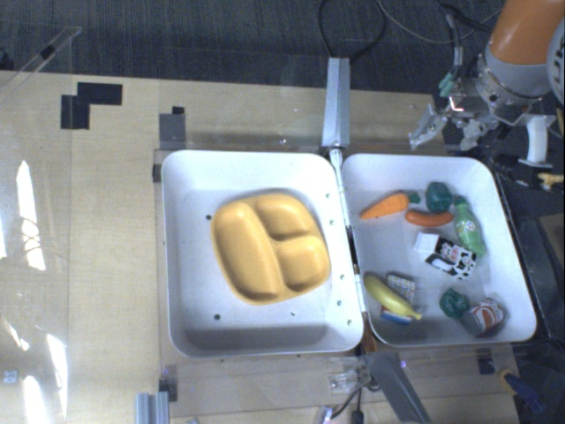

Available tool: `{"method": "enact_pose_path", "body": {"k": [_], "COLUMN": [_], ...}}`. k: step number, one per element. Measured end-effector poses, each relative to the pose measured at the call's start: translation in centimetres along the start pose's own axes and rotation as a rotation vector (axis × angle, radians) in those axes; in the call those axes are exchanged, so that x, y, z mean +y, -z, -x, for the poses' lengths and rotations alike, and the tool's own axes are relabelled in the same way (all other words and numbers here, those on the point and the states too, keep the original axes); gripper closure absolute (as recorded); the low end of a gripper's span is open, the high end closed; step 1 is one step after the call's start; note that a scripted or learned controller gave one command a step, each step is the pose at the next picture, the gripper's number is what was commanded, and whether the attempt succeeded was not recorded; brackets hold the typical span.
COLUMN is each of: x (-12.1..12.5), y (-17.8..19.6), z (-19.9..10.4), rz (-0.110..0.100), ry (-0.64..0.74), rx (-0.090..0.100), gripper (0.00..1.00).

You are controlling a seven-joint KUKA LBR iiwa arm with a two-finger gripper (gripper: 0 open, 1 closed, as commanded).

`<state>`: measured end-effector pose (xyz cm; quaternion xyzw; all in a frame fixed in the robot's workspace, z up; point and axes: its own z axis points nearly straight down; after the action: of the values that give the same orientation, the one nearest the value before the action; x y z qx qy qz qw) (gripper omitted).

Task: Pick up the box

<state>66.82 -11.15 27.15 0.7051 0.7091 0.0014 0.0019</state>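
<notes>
Below and slightly right of the jaws (430,127), which hang outside the right bin's (508,203) far rim with fingers spread apart and nothing between them, the box (451,257) lies mid-bin, tilted, beside the green bottle (467,228).

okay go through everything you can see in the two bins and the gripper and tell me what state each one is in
gripper: above the right bin's far rim, holding nothing.
yellow tray: flat in the left bin, its compartments bare.
carrot: lying on its side.
banana: lying on its side, partly over a blue item.
box: lying tilted on the right bin's floor, ungrasped.
green bottle: lying down.
can: tipped in the near right corner.
</notes>
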Motion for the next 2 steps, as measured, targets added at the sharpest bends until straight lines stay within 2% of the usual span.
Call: {"method": "enact_pose_path", "body": {"k": [1, 2], "x": [-11.3, -10.6], "y": [-9.6, -16.9], "z": [1.7, -0.6], "rz": [-0.002, 0.001], "ry": [0.015, 0.041], "rx": [0.0, 0.001], "gripper": [0.0, 0.0]}}
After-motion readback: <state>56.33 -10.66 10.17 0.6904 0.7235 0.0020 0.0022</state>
